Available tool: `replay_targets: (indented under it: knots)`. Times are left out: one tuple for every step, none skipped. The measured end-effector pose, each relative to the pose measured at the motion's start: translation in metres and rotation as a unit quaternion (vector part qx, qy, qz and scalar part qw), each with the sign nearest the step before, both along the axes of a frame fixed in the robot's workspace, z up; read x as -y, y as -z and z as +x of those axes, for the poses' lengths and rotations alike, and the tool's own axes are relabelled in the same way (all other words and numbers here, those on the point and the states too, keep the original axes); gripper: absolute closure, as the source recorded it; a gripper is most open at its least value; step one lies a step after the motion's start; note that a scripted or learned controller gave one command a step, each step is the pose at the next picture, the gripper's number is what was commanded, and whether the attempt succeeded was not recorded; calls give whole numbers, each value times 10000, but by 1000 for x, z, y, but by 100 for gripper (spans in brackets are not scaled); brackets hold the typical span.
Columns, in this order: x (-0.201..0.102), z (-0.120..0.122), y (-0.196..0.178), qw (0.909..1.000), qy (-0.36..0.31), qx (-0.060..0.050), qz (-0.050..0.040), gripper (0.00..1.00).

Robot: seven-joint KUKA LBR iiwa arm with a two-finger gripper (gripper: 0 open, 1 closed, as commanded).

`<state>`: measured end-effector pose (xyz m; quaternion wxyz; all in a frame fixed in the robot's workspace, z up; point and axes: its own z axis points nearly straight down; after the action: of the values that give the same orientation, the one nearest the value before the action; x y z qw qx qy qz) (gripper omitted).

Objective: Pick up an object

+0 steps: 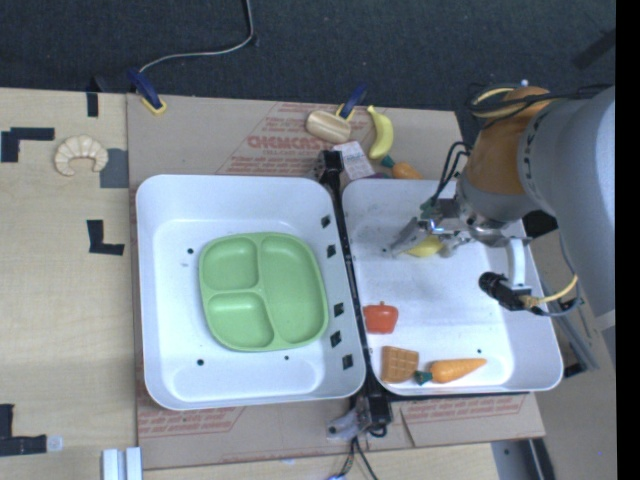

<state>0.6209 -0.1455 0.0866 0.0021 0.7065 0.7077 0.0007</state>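
green plate (pixel 264 290), croissant (pixel 81 154), banana (pixel 380 132)

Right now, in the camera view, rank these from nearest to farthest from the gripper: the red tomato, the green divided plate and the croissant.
Measured from the gripper:
1. Red tomato, same right bin, below the gripper.
2. Green divided plate, in the left bin.
3. Croissant, outside the bins, far left on the bench.

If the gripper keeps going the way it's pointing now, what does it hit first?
The gripper points left across the right bin. The floor ahead looks bare, so it would likely meet the rim between the bins first. Its height above the floor is unclear.
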Motion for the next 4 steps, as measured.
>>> replay_targets:
  knots:
    - [-9, 6, 0, 10000, 4, -1, -3, 0]
    - [3, 45, 2, 10000, -1, -52, 21, 0]
    - [-40, 40, 1, 10000, -1, -13, 6, 0]
    - [-46, 46, 2, 10000, 11, -59, -1, 0]
